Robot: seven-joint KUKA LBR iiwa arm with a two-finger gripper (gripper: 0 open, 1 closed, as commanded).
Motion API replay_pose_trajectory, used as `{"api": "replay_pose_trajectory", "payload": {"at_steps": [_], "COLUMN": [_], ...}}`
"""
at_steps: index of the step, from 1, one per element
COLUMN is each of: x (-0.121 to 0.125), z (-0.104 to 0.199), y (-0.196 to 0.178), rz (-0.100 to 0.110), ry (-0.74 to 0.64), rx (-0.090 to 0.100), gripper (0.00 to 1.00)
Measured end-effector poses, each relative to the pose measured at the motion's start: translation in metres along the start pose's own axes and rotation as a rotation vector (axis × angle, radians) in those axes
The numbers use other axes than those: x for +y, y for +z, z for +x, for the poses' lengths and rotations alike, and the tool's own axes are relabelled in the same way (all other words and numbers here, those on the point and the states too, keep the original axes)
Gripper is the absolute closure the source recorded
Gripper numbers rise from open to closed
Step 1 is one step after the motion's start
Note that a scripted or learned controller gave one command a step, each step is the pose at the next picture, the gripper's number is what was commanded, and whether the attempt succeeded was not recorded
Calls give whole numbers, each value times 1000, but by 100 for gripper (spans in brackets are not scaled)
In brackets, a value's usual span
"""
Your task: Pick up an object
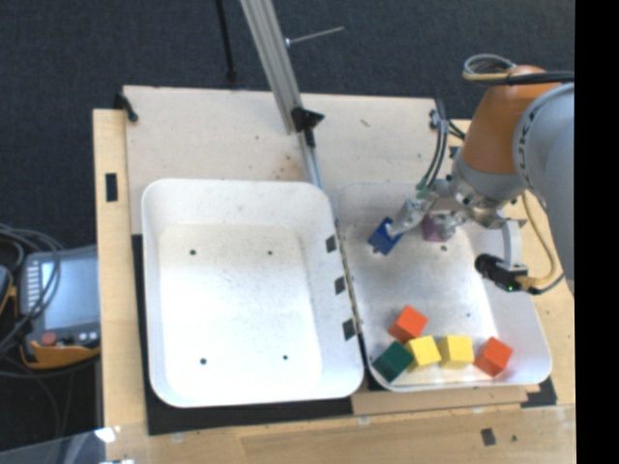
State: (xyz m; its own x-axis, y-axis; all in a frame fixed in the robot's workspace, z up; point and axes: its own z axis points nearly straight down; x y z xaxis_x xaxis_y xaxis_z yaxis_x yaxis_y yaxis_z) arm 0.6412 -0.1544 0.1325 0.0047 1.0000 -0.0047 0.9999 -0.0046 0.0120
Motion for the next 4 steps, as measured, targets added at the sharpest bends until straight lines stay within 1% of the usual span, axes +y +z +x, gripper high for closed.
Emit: {"api": "replay_pose_trajectory", "payload": {"at_steps": [1,2,3,4], "x": [1,7,8,9], "z": [0,-10,0,0], "y": [-10,-62,-116,-128], "rz": [-3,5,4,8], "ry": [2,-2,-9,-10], "rx": [3,4,5,6], "gripper": [100,100,100,100]}}
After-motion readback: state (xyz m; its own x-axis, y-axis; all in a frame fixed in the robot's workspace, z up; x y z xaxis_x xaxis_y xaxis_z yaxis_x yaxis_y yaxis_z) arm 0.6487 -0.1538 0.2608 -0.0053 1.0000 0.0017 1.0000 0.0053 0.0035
